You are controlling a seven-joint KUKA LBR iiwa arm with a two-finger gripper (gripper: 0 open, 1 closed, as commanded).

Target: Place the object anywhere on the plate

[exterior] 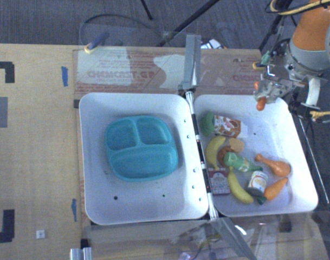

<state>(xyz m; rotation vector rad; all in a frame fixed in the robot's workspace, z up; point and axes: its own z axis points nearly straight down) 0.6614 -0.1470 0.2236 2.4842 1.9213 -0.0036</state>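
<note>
We see two white bins side by side on the counter [34, 145]. The left bin [94, 199] holds a blue sectioned plate [142, 147], which we take as our landmark. Right of the plate, across the divider, the right bin [300, 167] carries a heap of toy food: two bananas, an orange carrot [275, 188], a drumstick-like piece [274, 166], a small jar and a printed packet.

The arm [311, 31] hangs over the far right corner of that bin, well apart from the plate. Its tool [264, 97] sits low there with a small orange piece [260, 105] at its tip; we cannot tell whether the tool is clamped on it or merely above it.

We judge the risks plain: a weak pinch could drop the piece short of the plate, or the crowded heap could foil a fresh pick.

The orange piece looks small and rounded, its long axis roughly vertical, though blur leaves that uncertain.
</note>
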